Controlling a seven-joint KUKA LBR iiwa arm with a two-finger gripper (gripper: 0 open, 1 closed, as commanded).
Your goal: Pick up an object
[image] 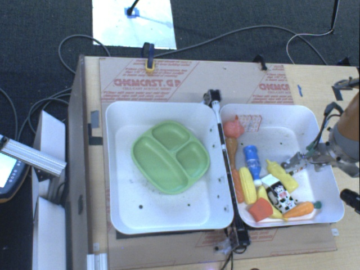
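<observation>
The right bin holds several toy foods: a pink piece, a blue bottle, a yellow corn cob, a yellow banana, a red block, a black-and-white piece and an orange carrot. My gripper reaches in from the right edge, low over the bin's right half, just right of the banana. Nothing shows between its tips.
The left bin carries a green divided plate. A clamp sits at the top of the wall between the bins. Cables run over the dark floor behind the bench, and a monitor stands at the far left.
</observation>
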